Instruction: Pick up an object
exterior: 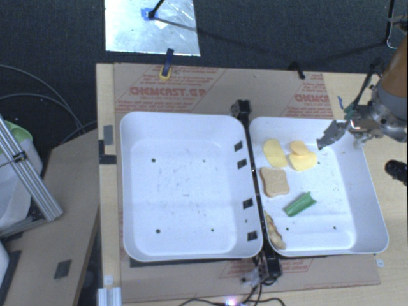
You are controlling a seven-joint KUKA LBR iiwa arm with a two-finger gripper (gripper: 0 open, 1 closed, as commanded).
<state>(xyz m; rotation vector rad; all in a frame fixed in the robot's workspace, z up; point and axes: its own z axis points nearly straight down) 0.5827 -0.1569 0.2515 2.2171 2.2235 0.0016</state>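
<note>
Camera view: the right bin [368, 203] is seen to hold yellow pieces [290, 155], a bread slice [275, 182] and a green piece [299, 204] below them. The hand [333, 134] is seen above the bin's upper right; its state cannot be told.

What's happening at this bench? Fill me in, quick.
A robot arm reaches in from the right, its gripper hovering over the upper right part of the right bin and carrying nothing. That bin holds several yellow pieces, a slice of toast, a green piece and a tan item at its lower left edge. Nothing has been picked up yet. The left bin sits beside it.
</note>
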